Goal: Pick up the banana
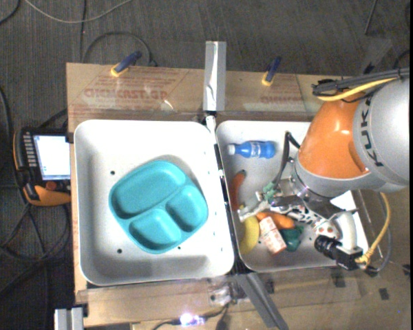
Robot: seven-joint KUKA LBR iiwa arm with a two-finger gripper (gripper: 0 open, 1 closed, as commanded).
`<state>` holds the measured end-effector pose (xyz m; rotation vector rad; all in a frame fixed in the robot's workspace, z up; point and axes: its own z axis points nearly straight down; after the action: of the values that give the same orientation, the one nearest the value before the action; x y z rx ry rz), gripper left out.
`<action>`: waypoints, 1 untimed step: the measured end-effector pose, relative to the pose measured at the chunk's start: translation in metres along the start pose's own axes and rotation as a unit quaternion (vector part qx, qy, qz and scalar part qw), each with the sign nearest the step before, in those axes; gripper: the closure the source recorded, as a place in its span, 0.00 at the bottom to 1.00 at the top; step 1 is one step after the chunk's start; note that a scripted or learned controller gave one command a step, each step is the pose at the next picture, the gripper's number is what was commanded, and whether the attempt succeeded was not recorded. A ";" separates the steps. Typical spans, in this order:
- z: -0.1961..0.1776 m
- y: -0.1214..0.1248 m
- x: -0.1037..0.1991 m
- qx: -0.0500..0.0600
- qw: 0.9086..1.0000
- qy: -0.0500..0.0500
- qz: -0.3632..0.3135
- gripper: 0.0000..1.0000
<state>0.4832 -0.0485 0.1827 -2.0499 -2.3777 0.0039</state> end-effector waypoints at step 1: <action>0.079 -0.007 -0.060 -0.002 1.000 0.001 -0.005 0.00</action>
<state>0.4846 -0.1093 0.1042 -2.0382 -2.3901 -0.0023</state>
